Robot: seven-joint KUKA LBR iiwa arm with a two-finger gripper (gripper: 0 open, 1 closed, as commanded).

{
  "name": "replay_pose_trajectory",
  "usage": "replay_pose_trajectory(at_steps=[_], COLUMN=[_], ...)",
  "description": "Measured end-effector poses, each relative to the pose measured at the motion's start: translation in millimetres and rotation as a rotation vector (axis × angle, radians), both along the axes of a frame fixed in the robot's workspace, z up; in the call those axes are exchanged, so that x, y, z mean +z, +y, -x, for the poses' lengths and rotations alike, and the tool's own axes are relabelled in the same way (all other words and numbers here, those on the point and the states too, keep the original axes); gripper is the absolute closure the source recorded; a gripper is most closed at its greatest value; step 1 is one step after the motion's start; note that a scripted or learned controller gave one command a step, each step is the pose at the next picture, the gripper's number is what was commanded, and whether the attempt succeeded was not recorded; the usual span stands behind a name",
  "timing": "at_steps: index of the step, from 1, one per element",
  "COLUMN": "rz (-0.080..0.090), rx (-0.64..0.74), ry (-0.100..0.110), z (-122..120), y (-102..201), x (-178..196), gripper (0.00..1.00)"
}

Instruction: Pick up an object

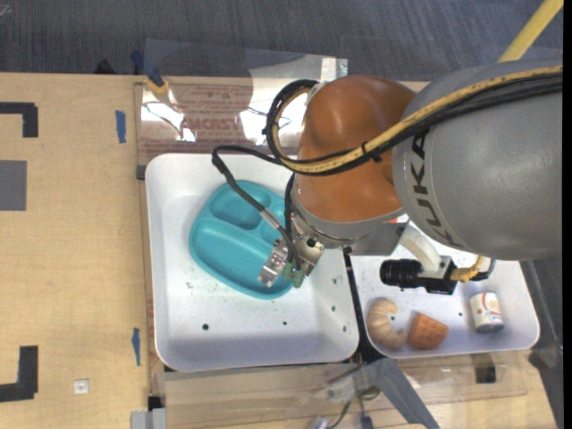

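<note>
While my pincer (284, 273) sits low at the near right rim of the teal plate (228, 235), I cannot tell whether it is open or closed, since my own arm (483, 168) looms over it and hides most of it from the camera. I judge the main risk to be a poor hold on that rim. The plate is broad and shallow, so a grip at one edge would leave nearly all of its weight hanging out to the left. It could then swing down, twist and slide free as I lift. If I close a little too far right, I may catch nothing at all. If I press down on the edge, the far left side could tip up and the plate could skate across the smooth floor of the left bin (179, 329). A tilted plate might also knock the bin wall on the way up.

The plate lies in the middle of the left bin, set on a slant, with nothing else beside it. It is a rounded oblong of glossy teal, probably hard plastic, with low ridges dividing it into compartments and a thin raised lip all round.

In the right bin (523, 333), well apart from my work, lie a pale shell-like thing (384, 320), an orange piece (427, 331) and a small white can (485, 310)
</note>
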State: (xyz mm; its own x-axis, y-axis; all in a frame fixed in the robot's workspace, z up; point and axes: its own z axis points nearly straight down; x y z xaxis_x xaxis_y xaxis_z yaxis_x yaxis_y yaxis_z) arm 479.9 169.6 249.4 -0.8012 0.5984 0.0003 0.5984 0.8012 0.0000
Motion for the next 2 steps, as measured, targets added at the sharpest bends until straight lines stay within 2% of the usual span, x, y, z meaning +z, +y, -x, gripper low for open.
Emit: replay_pose_trajectory(at_steps=[1, 2], rz=[-0.001, 0.001], rx=[0.419, 0.015], ry=[0.001, 0.006], z=[1.0, -18.6], y=[18.7, 56.1], x=[-49.2, -138.7], gripper=[1.00, 1.00])
